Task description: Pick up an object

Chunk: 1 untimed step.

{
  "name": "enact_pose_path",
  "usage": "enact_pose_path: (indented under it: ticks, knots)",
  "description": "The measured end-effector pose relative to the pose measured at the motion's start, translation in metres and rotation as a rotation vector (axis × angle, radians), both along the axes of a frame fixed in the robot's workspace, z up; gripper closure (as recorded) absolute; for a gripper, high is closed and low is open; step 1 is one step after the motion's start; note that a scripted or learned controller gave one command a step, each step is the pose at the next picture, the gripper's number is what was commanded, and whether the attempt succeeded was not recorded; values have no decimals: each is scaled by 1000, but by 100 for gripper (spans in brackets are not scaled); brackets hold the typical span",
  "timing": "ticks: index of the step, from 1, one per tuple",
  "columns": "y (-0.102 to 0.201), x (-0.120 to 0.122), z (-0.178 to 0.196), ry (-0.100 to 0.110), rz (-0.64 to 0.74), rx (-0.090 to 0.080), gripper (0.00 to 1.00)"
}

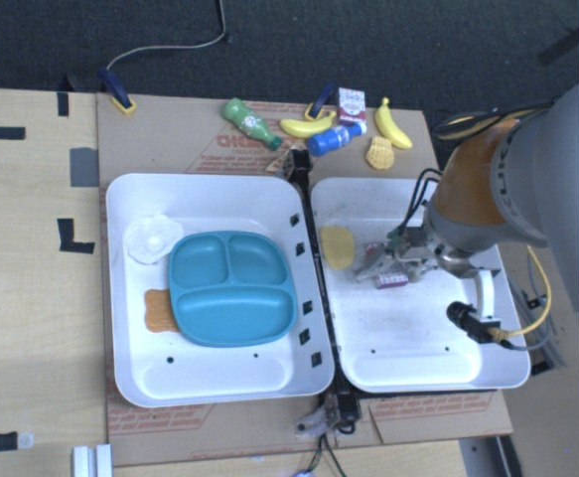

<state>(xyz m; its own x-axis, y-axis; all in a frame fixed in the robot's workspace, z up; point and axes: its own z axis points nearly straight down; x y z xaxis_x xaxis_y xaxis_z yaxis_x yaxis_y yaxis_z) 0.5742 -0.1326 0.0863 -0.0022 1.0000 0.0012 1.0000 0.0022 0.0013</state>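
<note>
My gripper is low in the right bin, reaching in from the right under the orange band of the arm. Its fingers sit over a small grey-and-pink object on the bin floor. I cannot make out whether that object is between them. A pale yellow round piece lies just left of the gripper, apart from it.
The left bin holds a blue divided plate, a clear cup and an orange-brown slab partly under the plate. Behind the bins lie a green bottle, two bananas, a blue bottle and a small carton.
</note>
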Motion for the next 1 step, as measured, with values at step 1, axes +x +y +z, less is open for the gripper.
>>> enact_pose_path:
  ticks: [1]
  knots:
    - [-2,1,10,-3,-2,-4,100]
